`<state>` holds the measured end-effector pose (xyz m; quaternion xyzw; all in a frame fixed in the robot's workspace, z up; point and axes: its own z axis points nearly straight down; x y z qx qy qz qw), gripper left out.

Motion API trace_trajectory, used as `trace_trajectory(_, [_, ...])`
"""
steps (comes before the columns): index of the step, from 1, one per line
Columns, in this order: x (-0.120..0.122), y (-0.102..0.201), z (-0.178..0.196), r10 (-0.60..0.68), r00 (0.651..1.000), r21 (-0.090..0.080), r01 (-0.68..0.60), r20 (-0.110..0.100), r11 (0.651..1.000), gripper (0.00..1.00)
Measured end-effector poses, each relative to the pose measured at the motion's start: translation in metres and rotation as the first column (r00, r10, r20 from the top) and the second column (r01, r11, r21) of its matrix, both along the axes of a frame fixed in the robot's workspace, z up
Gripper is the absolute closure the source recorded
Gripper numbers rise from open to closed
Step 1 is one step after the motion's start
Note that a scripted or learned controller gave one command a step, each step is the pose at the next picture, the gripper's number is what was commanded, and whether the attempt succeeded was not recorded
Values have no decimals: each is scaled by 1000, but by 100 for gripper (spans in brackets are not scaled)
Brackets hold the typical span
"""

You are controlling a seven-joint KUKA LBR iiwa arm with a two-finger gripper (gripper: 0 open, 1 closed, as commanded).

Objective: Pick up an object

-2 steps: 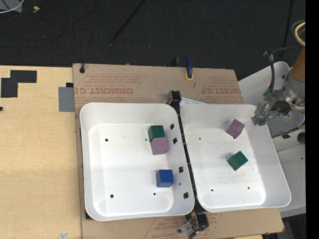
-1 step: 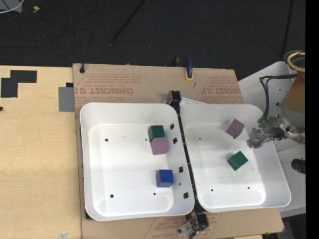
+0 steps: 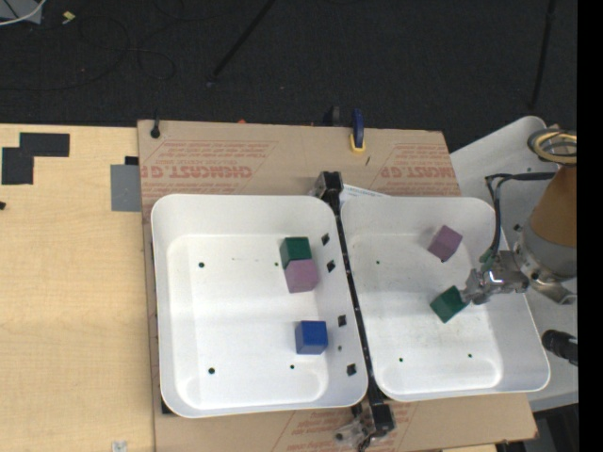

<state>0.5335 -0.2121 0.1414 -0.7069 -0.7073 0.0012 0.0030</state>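
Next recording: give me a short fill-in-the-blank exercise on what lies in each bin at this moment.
1. The left bin holds ____ blocks.
2. In the left bin, the green block touches a ____ block.
3. The blue block lies in the ____ bin.
4. In the right bin, the gripper is right beside a tilted ____ block.

Missing words: three; purple; left; green

Arm (image 3: 563, 217) behind the gripper (image 3: 474, 290) cut off by the right edge; gripper's grip on adjacent green block (image 3: 448, 304) unclear.
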Motion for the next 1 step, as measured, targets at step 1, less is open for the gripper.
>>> trace_trajectory(1, [-21, 0, -13, 0, 1000, -1, 0, 1, 1000, 100])
